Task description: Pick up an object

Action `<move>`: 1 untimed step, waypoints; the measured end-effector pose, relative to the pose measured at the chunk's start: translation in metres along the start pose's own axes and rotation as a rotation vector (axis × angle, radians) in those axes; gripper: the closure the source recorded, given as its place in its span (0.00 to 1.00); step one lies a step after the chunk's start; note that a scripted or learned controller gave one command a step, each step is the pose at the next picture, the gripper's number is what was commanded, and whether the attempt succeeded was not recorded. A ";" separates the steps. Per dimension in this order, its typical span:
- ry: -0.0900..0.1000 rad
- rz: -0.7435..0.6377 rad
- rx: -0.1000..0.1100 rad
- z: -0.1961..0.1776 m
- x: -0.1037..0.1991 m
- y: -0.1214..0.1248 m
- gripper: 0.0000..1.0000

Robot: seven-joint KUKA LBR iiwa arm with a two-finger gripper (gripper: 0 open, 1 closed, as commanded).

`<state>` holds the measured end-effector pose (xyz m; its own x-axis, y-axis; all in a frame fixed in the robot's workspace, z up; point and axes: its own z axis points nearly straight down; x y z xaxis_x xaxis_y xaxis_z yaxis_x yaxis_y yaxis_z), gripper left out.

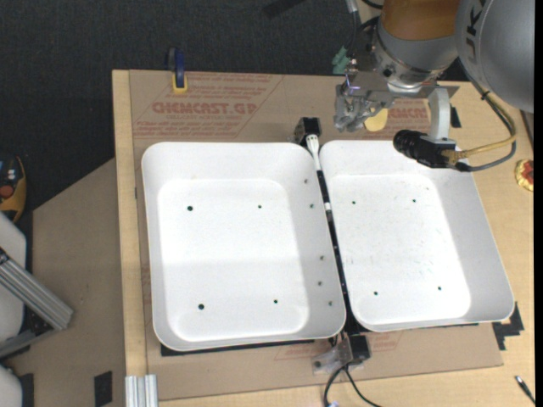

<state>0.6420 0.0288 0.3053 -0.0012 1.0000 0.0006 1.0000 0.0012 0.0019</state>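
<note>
Obj: small pale yellow piece (377, 121), roundish and plain, no markings readable. Its left side is partly hidden by the gripper (354, 123).
Axis/heading: too small and blurred to call. Looks abt as wide as tall, so no clear long axis or pointing direction.
Loc: past the far rim of the right bin (399, 253), over the brown board (212, 100), not inside either bin. It sits just beside the gripper tip, on its right in view, touching or overlapping it. Can't tell if it rests on the board or hangs from the gripper.
Gripper: points down, abv the far-left corner of the right bin. Open or closed: can't tell, metal parts blur together.
Arm (416, 45): grey w/ orange band, enters from top right.
Bins: left bin (229, 261) & right bin side by side, black strip (327, 219) between them, a few small dark dots on each floor.
Other: blue-and-yellow clamp (177, 69) on the board's far edge, well apart from the gripper. Board has red lettering and lies on the desk (81, 227).
</note>
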 end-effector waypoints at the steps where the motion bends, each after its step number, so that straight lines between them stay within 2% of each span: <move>1: -0.002 0.004 -0.005 -0.037 -0.049 0.009 1.00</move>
